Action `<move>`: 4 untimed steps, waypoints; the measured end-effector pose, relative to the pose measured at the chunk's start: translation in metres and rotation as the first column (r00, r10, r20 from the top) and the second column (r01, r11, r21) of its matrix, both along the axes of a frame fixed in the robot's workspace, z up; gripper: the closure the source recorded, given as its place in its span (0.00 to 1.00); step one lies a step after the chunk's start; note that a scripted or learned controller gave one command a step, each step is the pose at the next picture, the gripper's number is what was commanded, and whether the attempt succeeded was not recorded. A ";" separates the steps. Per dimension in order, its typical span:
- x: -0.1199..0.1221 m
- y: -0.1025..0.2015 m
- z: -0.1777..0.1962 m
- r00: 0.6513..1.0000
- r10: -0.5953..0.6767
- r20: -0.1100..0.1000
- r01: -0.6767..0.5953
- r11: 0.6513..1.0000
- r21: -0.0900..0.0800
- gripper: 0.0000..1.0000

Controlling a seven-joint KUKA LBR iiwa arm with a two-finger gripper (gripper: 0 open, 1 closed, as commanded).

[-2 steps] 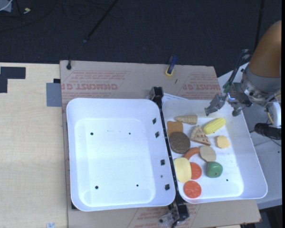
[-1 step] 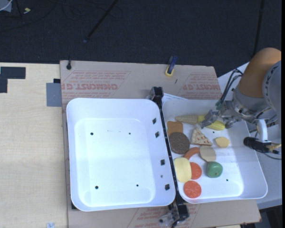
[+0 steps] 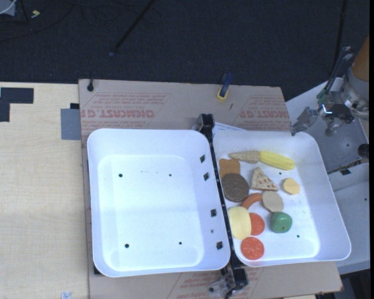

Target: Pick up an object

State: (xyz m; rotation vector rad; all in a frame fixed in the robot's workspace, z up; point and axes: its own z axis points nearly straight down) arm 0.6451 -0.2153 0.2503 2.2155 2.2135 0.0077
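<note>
Two white bins sit side by side on the worktop (image 3: 37, 185), and we read the layout as a sorting setup: the left bin (image 3: 151, 201) has a bare floor, while the right bin (image 3: 327, 226) carries every candidate for the pick. We count roughly a dozen toy foods clustered toward its 9 o'clock side, hard against the divider between the bins. At 12 o'clock of the cluster lies a yellow corn cob (image 3: 277, 161); beside it, toward 9 o'clock, a pale bread stick (image 3: 244, 156). A dark round cookie (image 3: 235, 187) sits near the middle, a green ball (image 3: 280, 222) at about 4 o'clock, and a red disc (image 3: 252, 248) at 6 o'clock. Several pieces touch or overlap, so we judge the looser outliers, such as the corn or the green ball, to be easier targets.

From the bin, the gripper (image 3: 324, 114) hangs at about 1 o'clock, outside the rim and over the grey surface beyond it, with the arm (image 3: 360, 80) rising toward the frame's 3 o'clock edge. It looks parked clear of the bin, which leaves the camera an open view of the objects. We cannot tell whether the gripper is apart or together; nothing shows in it.
</note>
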 end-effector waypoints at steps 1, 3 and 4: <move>0.000 0.060 0.226 1.000 0.005 0.005 -0.005 1.000 0.001 0.00; -0.001 0.061 0.291 1.000 0.006 -0.007 -0.006 1.000 0.003 1.00; -0.058 0.077 0.225 1.000 -0.002 -0.019 0.003 1.000 0.006 1.00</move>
